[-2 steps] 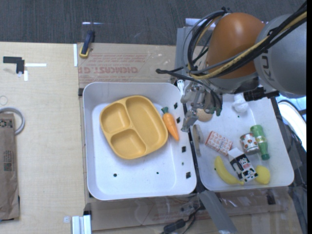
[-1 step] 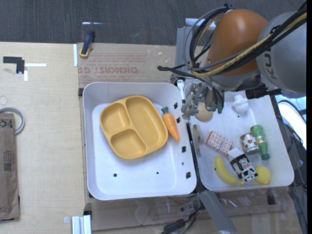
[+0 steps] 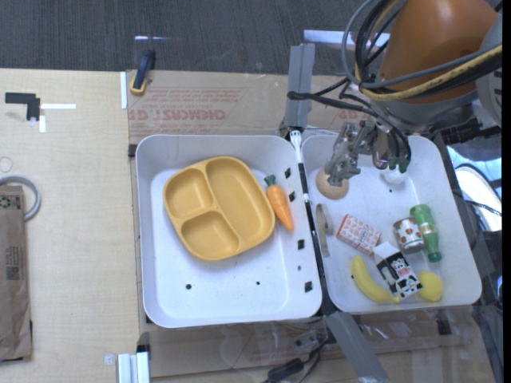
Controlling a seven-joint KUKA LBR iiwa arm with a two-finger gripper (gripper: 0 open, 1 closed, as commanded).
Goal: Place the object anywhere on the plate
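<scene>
A yellow divided plate [image 3: 215, 207] lies in the left bin [image 3: 160, 278]. An orange toy carrot [image 3: 279, 203] rests on the bin floor, touching the plate's right rim. My gripper [image 3: 341, 167] hangs over the upper left part of the right bin [image 3: 459, 214], open. Its tips are just above a round tan piece [image 3: 332, 187] that lies on the bin floor. Nothing is held between the fingers.
The right bin also holds a red-and-white packet [image 3: 358, 232], a small can [image 3: 407, 231], a green bottle [image 3: 425, 230], a banana [image 3: 369, 282] and a cow-print carton [image 3: 398, 273]. The bins' shared wall [image 3: 307, 214] runs between plate and gripper. Cables loop above the wrist.
</scene>
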